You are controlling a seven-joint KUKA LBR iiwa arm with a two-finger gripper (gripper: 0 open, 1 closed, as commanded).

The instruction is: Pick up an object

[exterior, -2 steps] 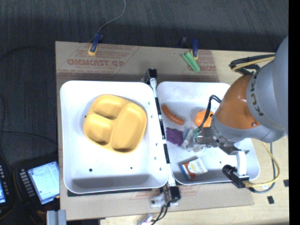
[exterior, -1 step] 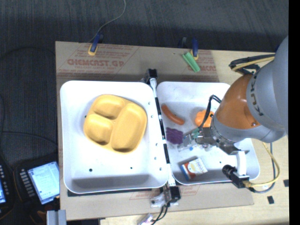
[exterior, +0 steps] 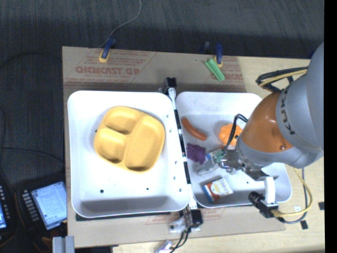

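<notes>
dark carpet surrounds a desk (exterior: 274, 67) covered by a brown cardboard sheet (exterior: 116, 67), and two shallow white bins sit side by side on it. the left bin (exterior: 79, 194) holds a single yellow tray (exterior: 130, 137) with three rounded compartments, lying near that bin's far left corner. the right bin (exterior: 210, 101) holds the small things: an orange sausage-shaped piece (exterior: 194, 129) near its far left corner, a purple lump (exterior: 196, 153) against its left wall, a small red, white and blue box (exterior: 218, 188) near its front edge, a bright orange object (exterior: 228, 133) partly behind the arm, and a pale greenish item (exterior: 217, 155) just beside the wrist. a green clip (exterior: 215, 69) lies on the cardboard beyond the right bin.

the arm (exterior: 292, 125) reaches in over the right bin, its orange band low above the middle of the bin. the jaws (exterior: 225, 161) point down among the objects near the greenish item, but the wrist hides them, so i cannot tell their state or whether they have hold of anything.

judging by this, the pick is not yet shown as done: every visible object seems to rest on the bin floor, and nothing is seen lifted. what is left appears to be securing one piece and raising it clear of the bin.
</notes>
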